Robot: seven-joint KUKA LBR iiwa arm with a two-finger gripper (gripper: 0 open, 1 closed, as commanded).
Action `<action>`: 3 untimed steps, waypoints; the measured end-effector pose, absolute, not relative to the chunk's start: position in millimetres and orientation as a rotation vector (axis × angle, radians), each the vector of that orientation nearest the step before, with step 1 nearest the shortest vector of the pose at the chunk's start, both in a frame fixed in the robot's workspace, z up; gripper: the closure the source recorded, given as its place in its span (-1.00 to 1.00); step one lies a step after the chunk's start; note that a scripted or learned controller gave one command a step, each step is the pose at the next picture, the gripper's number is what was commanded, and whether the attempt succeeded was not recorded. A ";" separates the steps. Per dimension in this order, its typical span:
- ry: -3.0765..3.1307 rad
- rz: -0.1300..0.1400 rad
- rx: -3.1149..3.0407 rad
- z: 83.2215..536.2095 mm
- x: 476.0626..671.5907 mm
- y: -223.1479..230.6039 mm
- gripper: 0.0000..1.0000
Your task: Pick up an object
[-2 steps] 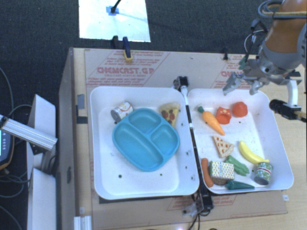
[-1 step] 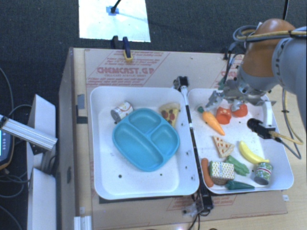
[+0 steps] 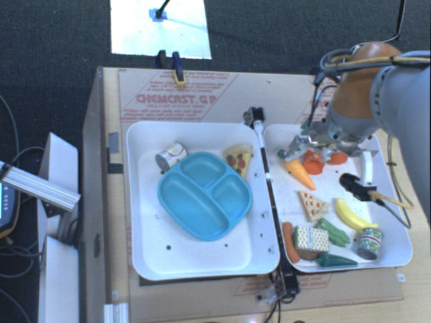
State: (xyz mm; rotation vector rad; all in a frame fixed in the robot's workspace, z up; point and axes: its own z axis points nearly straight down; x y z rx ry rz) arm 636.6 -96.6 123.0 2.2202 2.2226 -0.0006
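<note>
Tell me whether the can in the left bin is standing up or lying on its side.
On its side. The can lies in the left bin, its round end facing the camera's lower left, beside the blue plate.

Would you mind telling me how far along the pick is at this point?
Done: the arm has reached into the right bin. In hand: the tool sits low over the red toy beside the carrot. Left: nothing looks lifted, so grasping and raising remain.

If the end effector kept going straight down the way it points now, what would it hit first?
Most likely the red toy piece right under the end effector in the right bin, with the carrot lying just beside it. Depth is hard to judge from this slanted view, so the carrot could come first.
</note>
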 end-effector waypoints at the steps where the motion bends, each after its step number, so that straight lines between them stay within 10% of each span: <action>1: 2.225 0.005 2.214 133.8 669.5 -83.3 -1.00; 3: 2.209 0.023 2.200 93.5 646.2 -85.0 -1.00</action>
